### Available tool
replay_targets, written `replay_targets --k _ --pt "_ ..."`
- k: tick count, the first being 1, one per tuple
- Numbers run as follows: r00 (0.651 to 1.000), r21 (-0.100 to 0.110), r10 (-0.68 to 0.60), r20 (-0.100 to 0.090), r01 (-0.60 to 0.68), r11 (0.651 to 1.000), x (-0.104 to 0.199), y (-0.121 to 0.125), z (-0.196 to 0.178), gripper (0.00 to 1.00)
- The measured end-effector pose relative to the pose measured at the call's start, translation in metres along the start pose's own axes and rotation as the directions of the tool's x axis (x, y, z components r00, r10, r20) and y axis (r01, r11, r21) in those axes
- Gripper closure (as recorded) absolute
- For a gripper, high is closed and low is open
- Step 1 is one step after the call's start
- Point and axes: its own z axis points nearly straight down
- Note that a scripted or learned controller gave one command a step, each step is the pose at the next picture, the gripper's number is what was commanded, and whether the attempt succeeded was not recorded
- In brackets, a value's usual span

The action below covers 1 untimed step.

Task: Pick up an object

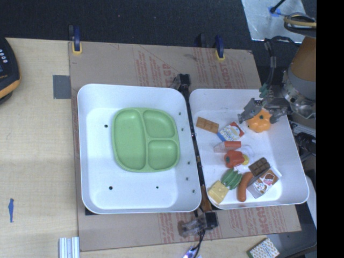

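My gripper [261, 113] hangs over the far right part of the right bin [285, 198]. It is open, with one dark finger on each side of an orange toy fruit [260, 123] that sits just below it. I cannot tell whether the fruit rests on the bin floor. Several more small toys lie in this bin: a brown cracker [207, 124], a red-and-white packet [231, 131], a red pepper [234, 158], a green vegetable [232, 178], a yellow cheese wedge [217, 192], a sausage [244, 186] and a chocolate bar [258, 166].
The left bin [97, 192] holds a green divided plate [145, 139]. The two bins touch at a black clip [183, 81]. A printed packet [265, 183] lies by the right bin's near right corner. The arm's orange band [304, 61] is at the right edge.
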Motion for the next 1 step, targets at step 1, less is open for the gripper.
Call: replay_targets --k 1 --pt "1.0 0.004 0.0 0.002 0.0 1.0 -0.0122 -0.0134 0.1539 0.0"
